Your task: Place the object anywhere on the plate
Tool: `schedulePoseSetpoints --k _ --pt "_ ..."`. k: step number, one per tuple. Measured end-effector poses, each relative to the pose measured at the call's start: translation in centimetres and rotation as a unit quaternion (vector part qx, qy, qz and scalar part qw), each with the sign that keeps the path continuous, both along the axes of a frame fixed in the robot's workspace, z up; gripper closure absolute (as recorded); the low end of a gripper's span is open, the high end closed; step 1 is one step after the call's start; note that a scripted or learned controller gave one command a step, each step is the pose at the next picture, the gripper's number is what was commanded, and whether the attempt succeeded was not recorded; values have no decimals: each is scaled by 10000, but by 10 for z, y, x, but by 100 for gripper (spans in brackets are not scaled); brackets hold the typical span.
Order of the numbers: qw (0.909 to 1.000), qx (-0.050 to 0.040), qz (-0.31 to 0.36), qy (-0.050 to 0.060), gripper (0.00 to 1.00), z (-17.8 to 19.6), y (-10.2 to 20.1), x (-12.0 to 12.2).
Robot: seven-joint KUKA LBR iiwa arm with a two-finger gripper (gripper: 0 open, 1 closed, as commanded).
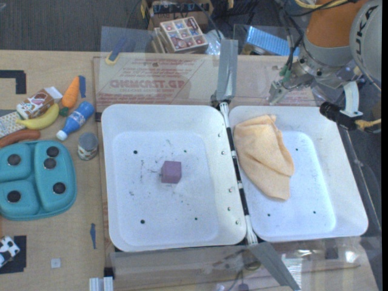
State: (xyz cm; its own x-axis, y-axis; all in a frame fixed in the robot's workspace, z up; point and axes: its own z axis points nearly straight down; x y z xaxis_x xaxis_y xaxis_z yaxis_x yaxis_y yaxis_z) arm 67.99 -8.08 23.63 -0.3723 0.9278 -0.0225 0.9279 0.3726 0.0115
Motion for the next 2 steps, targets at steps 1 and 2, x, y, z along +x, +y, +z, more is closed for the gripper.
schedulePoseSetpoints --k 1,2 --pt "10000 -1 0 1 0 0 0 0" --pt "10000 -10 9 -17 100 8 0 2"
